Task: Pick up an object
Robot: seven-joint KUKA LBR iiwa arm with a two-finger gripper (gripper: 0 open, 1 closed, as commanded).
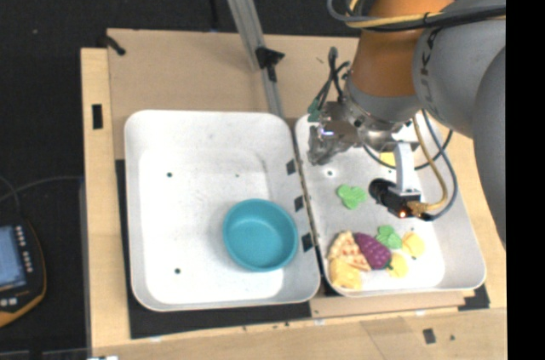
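Gripper [324, 147] low at the right bin's [451, 265] far-left corner; its open-or-closed state cannot be told. Green piece [350, 197] just beside it, toy pile [368, 254] nearer the camera; nothing visibly grasped, pickup remains.

I see a grey pole [243, 14] at 12 o'clock over the bench [183, 73]; handheld screen [15, 260] at 9, w/ cable.

A teal bowl [258, 234] sat in the left bin [170, 145]; the gripper [324, 141] hung over the right bin's [456, 260] far-left corner.
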